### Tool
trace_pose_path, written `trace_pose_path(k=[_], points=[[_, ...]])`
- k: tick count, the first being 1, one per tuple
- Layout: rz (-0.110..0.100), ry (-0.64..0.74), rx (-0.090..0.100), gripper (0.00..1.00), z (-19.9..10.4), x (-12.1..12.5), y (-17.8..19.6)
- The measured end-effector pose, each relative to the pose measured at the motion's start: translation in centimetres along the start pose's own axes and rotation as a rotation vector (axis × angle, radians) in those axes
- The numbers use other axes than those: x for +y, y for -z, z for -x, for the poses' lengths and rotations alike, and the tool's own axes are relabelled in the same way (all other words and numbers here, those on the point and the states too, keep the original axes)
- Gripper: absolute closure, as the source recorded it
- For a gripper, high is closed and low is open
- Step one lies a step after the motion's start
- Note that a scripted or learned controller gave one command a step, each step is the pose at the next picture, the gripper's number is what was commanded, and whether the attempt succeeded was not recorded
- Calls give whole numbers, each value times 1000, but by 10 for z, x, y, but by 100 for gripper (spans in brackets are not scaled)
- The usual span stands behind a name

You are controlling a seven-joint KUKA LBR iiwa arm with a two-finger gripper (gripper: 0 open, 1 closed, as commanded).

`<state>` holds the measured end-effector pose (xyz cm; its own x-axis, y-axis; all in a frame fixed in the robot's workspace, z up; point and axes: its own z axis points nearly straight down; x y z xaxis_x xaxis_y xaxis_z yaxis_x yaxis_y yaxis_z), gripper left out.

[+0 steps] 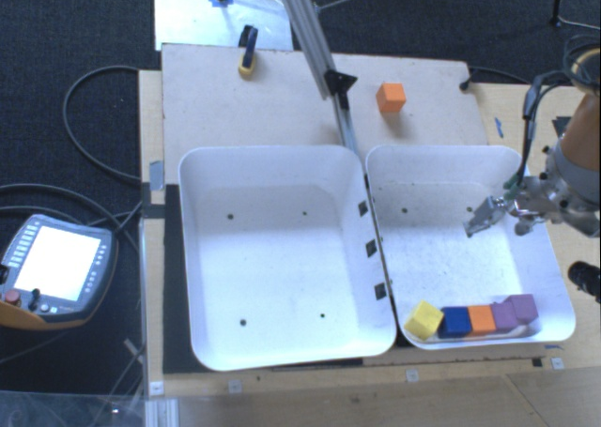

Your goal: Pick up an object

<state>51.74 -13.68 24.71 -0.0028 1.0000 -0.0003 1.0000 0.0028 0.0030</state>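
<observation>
A row of small blocks lies along the front wall of the right bin [441, 167]: a yellow block [423, 319], a blue block [456, 321], an orange block [482, 318] and a purple block [516, 310]. My gripper [501, 218] hangs over the right side of that bin, well behind the row. Its fingers [483, 217] stand open with nothing between them. The grey arm with its orange band comes in from the right edge.
The left bin [272, 167] sits beside the right one. On the board behind the bins rest an orange cube [391, 97] and a yellow-and-blue clamp [247, 50]. A slanted metal pole [315, 36] meets the bins' shared edge. A teach pendant [52, 270] lies far left.
</observation>
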Motion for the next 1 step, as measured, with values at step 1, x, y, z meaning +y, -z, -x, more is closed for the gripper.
trace_pose_path(k=[1], points=[[-9, 4, 4, 0, -60, -32, -97]])
